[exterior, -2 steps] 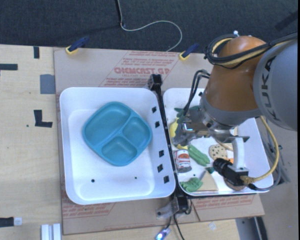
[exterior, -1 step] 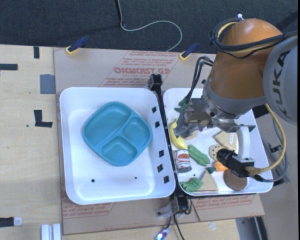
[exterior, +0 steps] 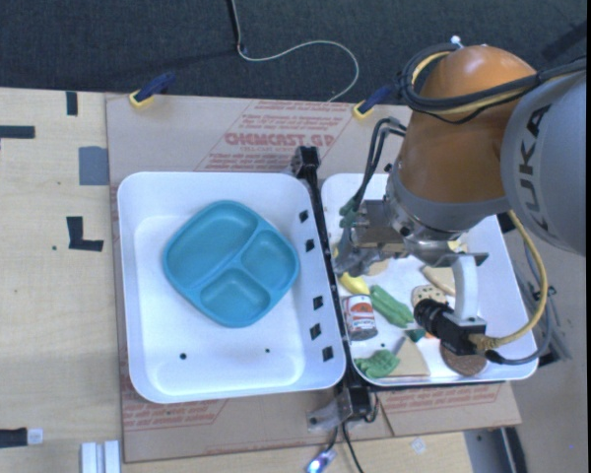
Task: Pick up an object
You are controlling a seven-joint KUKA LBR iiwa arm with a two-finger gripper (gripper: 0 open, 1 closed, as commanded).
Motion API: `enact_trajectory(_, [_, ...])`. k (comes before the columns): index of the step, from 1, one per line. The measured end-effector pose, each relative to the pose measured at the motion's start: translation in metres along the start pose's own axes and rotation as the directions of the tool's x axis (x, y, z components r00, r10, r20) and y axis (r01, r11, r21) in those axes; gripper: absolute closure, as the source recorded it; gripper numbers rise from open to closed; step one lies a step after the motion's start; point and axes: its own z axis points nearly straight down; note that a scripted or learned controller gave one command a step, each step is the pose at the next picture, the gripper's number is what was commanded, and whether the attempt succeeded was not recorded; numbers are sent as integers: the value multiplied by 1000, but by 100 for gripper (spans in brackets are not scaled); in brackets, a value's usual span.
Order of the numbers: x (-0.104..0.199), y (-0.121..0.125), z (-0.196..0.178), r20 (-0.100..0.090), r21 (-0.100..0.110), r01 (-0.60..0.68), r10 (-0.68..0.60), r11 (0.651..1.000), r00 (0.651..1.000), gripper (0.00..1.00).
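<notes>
The grey two-finger gripper (exterior: 360,249) is seen low over the left part of the right shallow white bin (exterior: 507,254); whether anything is grasped cannot be told. The reaching step is judged to be in hand, and a lift is called for next. A small yellow curved object (exterior: 352,284), a green soft-looking piece (exterior: 391,304) and a small red-labelled can (exterior: 361,317) lie just beside it. A blue divided plastic plate (exterior: 231,262) rests in the left white bin (exterior: 138,294).

Grey arm (exterior: 557,166), orange band (exterior: 463,116)

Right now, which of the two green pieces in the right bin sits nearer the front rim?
The flat leafy green piece at the front rim; the longer green piece lies farther back, beside the small can.
</notes>
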Motion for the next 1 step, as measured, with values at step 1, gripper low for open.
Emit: enact_trajectory(1, [9,0,-16,-1,-3,1,-1,1000,1000,100])
